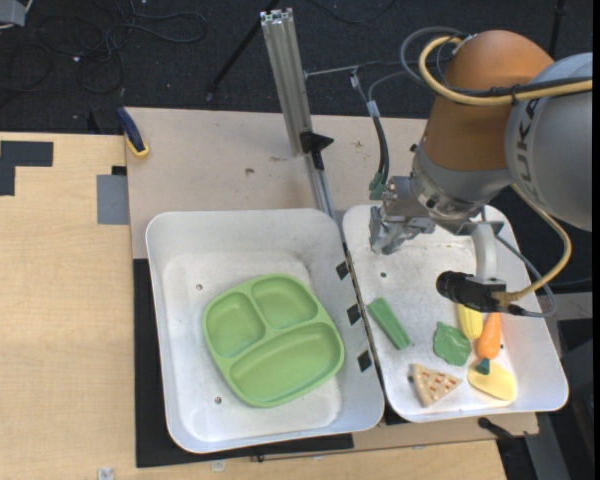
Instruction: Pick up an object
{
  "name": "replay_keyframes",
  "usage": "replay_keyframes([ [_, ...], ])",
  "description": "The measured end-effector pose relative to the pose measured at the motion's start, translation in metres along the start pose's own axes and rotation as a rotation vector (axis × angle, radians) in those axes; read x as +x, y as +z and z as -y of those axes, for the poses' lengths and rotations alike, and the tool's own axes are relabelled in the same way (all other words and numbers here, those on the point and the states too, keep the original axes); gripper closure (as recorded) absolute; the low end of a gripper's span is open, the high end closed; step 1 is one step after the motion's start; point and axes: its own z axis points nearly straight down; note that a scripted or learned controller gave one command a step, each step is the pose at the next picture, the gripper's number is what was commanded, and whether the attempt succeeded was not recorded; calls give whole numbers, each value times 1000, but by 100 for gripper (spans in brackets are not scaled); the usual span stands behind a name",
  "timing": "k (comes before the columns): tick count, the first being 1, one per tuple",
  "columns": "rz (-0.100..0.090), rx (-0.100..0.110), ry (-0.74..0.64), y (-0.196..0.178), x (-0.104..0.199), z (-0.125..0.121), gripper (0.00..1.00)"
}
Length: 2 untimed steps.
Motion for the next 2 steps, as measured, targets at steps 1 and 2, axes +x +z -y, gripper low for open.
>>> replay_keyframes([
  [1,1,1,0,20,55,10,100],
  [2,1,2,1,37,109,19,100],
])
